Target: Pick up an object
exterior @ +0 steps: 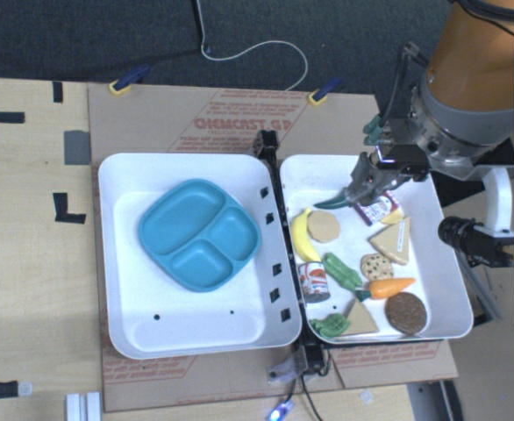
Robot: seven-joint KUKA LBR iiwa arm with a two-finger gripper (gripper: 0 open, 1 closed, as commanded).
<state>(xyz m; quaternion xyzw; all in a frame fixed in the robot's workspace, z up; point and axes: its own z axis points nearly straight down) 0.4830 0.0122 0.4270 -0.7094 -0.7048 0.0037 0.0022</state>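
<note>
I cannot tell how my gripper [362, 191] stands above the right bin [446, 235]. A dark green piece [331, 203] and a wrapped packet [378, 210] lie just below it. The crowded food could make me snag two things or slip off.

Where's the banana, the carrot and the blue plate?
banana [303, 238]: camera view, middle of its yellow curve, left side of the right bin.
carrot [390, 287]: camera view, middle of its orange body.
blue plate [199, 234]: camera view, the ridge between its compartments, in the left bin.

A plate [200, 233] lies in the left bin [121, 261], food [353, 270] in the right bin [450, 270].
</note>
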